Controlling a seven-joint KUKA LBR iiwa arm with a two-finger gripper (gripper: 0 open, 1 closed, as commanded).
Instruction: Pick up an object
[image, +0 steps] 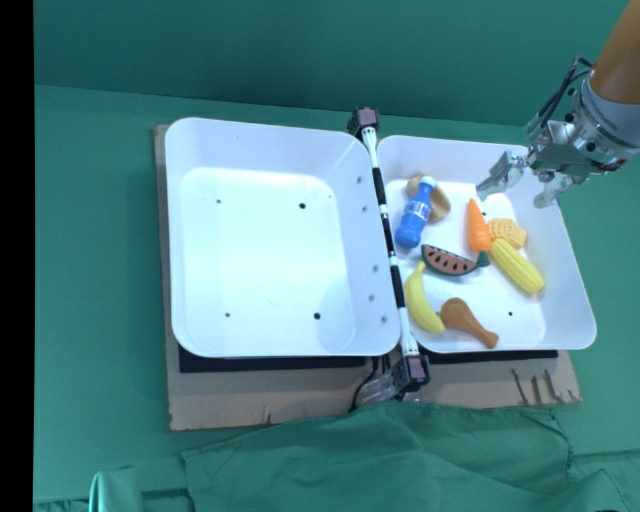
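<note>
Green cloth (400, 460): rumpled along the near edge of the tabletop, closest to the camera, lapping over the front of the cardboard sheet (230, 400) under both bins.
Chicken drumstick (468, 321): in my right bin (570, 300), near its front wall, bone end pointing right.
Banana (423, 301): just left of the drumstick, curved along the bin's left wall.
Watermelon slice (449, 261): mid-bin, just above the banana and drumstick.
Corn cob (517, 265): right of the watermelon, lying at a slant; a smaller yellow piece (508, 232) sits at its upper end.
Carrot (478, 229): upright in the picture, touching the small yellow piece on its left.
Blue bottle (414, 215): left of the carrot, white cap toward the far wall, resting against a tan lump (437, 203) behind it.
My fingers (521, 184): spread open, holding nothing, hanging over the far right corner of the right bin, above the carrot and apart from every toy.
My arm (612, 80): comes in from the upper right, orange band above the wrist.
Left bin (200, 160): white, beside the right one, joined by a black-and-white bar (385, 235).
</note>
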